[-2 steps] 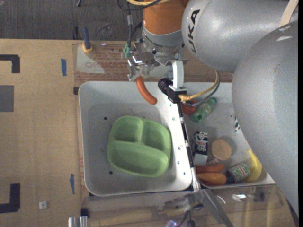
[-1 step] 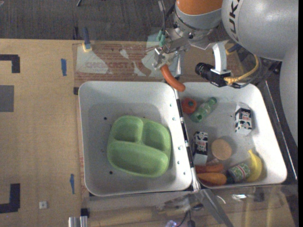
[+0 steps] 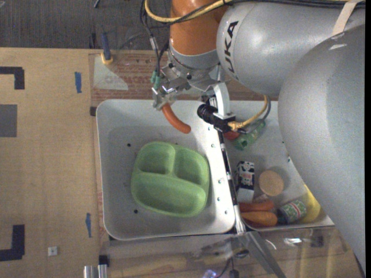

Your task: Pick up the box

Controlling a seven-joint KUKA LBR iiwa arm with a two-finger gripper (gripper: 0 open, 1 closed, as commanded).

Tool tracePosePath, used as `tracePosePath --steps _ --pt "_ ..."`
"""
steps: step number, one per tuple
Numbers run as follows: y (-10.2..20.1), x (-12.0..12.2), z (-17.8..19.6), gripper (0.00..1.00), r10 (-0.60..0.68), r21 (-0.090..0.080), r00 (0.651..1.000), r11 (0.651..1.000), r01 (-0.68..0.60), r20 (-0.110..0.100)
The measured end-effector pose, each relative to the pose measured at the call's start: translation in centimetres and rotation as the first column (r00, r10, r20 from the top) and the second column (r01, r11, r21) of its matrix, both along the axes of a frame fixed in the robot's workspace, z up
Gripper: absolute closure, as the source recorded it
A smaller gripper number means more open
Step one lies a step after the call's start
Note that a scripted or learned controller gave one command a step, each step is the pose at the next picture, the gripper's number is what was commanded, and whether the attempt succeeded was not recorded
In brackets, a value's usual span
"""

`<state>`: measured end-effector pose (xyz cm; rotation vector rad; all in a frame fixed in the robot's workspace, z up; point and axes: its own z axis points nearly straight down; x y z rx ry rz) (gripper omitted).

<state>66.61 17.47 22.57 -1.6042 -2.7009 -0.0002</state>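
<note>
Tool [image 3: 163, 100] sat over the far edge of the left bin [image 3: 110, 172], jaws clamped on an orange sausage-shaped item [image 3: 175, 120], while the box [image 3: 246, 174], a small black-and-white carton, lay in the right bin [image 3: 324, 219] beside a round wooden disc [image 3: 271, 183].

Even, soft overhead light, mild glare on the grey arm [image 3: 278, 45], slightly grainy overall.

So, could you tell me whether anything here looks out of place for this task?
Yes. The gripper is over the left bin with an orange sausage at its tip, while the box, the cow-patterned carton, stands in the right bin.
</note>
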Motion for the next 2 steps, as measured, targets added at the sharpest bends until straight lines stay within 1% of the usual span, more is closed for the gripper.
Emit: tracePosePath --steps 1,2 --pt "-6.3 0.1 4.4 1.00 -0.086 0.000 0.996 0.996 0.086 0.005" --pt "-2.5 0.1 9.4 1.00 -0.063 0.001 0.998 0.998 0.063 0.004"
